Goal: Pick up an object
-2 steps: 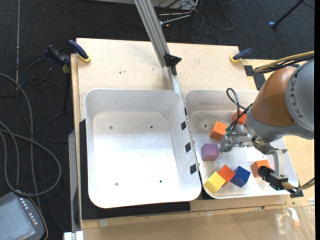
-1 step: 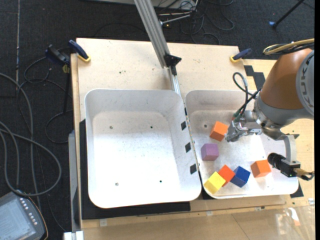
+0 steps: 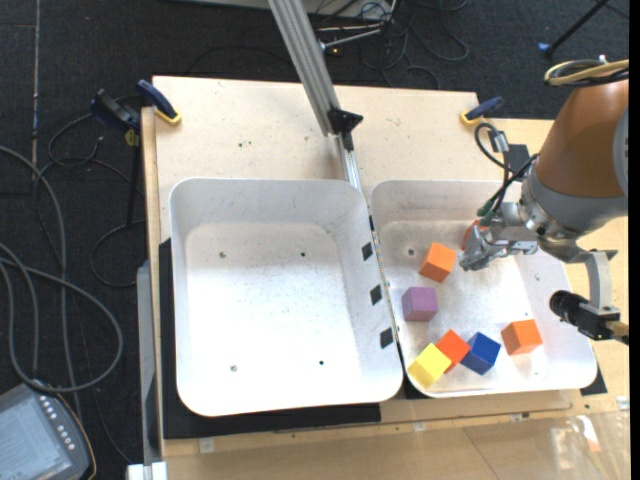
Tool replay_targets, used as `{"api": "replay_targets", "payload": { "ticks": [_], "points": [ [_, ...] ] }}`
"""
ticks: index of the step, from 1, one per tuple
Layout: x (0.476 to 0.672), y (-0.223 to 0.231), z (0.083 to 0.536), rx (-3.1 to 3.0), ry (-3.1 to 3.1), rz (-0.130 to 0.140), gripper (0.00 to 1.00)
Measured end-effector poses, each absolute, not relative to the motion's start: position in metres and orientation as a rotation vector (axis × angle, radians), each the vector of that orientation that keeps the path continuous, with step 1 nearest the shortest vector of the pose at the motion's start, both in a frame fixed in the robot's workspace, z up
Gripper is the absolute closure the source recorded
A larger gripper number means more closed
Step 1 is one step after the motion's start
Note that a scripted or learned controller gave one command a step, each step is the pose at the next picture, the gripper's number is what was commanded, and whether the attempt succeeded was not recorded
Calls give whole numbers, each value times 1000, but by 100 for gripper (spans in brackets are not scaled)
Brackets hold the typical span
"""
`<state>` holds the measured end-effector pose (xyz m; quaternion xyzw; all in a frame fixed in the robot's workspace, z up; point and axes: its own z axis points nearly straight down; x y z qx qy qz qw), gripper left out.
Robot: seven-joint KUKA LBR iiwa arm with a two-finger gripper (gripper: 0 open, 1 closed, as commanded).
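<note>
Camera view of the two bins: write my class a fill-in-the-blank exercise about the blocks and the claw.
1. All the blocks lie in the ____ bin as seen in the camera view.
2. The claw is nearest the upper ____ block.
3. The purple block lies ____ that block in the image.
4. The blue block touches a ____ block.

Missing words: right; orange; below; red-orange

Two smooth white plastic bins (image 3: 270, 298) flecked with dark specks, pale matt wooden table (image 3: 250, 118) likewise speckled, matt solid-coloured blocks (image 3: 420, 303), glossy orange arm shell (image 3: 590, 138) over dull grey metal, ribbed silvery metal bar (image 3: 300, 38), dark carpeted floor (image 3: 70, 198)
</note>
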<state>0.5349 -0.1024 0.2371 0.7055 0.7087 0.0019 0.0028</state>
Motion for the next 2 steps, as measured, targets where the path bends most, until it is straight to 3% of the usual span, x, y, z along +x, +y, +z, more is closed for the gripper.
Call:
{"api": "replay_targets", "payload": {
  "ticks": [1,2],
  "points": [
    [537,-103,283,2213,2221,5,100],
    [562,-62,282,2212,2227,3,100]
  ]
}}
